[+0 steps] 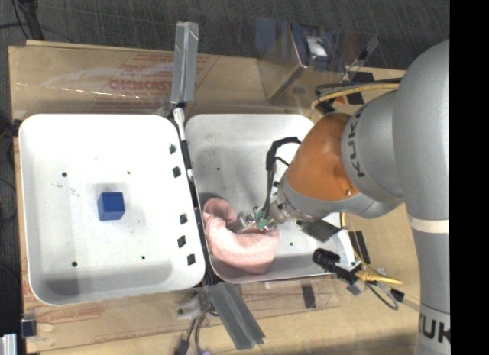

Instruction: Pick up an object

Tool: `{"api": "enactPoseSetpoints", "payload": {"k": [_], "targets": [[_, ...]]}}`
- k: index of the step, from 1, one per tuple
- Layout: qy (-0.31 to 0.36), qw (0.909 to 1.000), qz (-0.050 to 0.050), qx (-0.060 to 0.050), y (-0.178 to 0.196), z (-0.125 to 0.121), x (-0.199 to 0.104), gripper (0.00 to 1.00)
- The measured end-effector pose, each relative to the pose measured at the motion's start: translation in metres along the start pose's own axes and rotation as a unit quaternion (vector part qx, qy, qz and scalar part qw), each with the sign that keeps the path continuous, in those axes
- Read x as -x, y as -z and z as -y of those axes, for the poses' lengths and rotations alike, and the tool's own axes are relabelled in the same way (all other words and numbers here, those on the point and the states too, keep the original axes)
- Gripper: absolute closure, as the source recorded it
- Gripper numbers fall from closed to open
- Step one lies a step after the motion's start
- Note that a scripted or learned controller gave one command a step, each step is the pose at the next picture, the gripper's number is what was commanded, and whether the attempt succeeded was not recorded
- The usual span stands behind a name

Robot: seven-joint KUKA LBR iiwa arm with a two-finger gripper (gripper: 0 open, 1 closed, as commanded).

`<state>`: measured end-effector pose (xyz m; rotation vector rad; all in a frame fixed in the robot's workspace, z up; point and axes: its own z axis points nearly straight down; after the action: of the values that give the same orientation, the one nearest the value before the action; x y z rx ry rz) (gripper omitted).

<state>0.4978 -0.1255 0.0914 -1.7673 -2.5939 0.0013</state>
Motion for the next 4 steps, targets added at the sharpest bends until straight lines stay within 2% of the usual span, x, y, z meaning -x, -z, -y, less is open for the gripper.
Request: {"api": "enactPoseSetpoints", "payload": {"k": [2, 3, 4], "targets": [[0.0, 1.0, 0.0, 0.0, 0.0, 0.0, 0.0, 0.0], [-0.01, 0.9999, -0.001, -0.001, 0.0, -0.005, -0.023, 0.0], [-0.074, 0.9972, 0.001, 0.001, 0.047, 0.028, 0.014, 0.0]]}}
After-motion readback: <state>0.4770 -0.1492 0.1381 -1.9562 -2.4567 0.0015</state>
